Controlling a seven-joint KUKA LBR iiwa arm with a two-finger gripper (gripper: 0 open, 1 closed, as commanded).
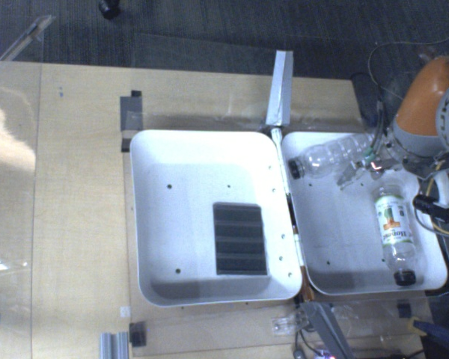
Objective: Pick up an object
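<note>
Bright, even overhead light — the white bins (202, 155) nearly blow out, soft shadows pool along their near walls, glare streaks the left bench (60, 200); overall slightly soft.

Two bottles (331, 157) (394, 230) crowd the right bin (337, 271); beside the left bin's (179, 163) dark ridged block (239, 238), room lies open.

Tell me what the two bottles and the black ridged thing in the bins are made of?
The bottle with the label looks like clear, shiny plastic: you can see through it, and it has a dark cap. The bare bottle looks the same, thin see-through plastic. The black ridged block in the left bin looks dull and matte, perhaps rubber or foam; the view leaves that open.
</note>
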